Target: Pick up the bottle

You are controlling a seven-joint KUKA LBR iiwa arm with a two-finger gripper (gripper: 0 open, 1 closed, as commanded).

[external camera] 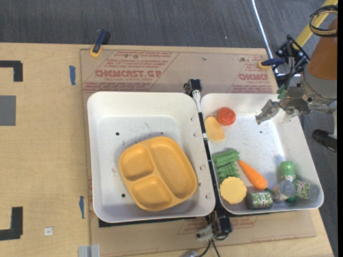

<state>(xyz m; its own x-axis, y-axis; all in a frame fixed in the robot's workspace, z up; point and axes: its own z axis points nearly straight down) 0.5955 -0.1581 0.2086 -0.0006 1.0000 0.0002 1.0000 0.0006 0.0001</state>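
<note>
Left bin (pixel 102 143): a yellow divided plate (pixel 157 172) is lying on its floor, playing no part in the job.

Divider (pixel 202 138): a black clamp (pixel 192 85) is gripping the seam where the two bins are meeting.

Right bin, near side (pixel 308 159): a pale yellow piece (pixel 214 128) and a red tomato (pixel 226 116) are sitting at the far end; green beans (pixel 226 163), an orange carrot (pixel 253 175) and a yellow ridged slice (pixel 233 190) are crowding the middle.

Bottle (pixel 287 172): the green bottle is standing in the right bin's near right corner, just beside a clear capped container (pixel 285 189), with a green can (pixel 260 199) lying toward its left.

Gripper (pixel 266 113): it is hovering over the far right edge of the same bin, well apart from the bottle, its fingers looking spread and carrying nothing.

Step in hand: judging by the gap, the arm is only beginning its approach; no grasp is being made.

Next move: the gripper is needing to travel toward the near corner, centre over the bottle, then descend without nudging the crowded neighbours.
</note>
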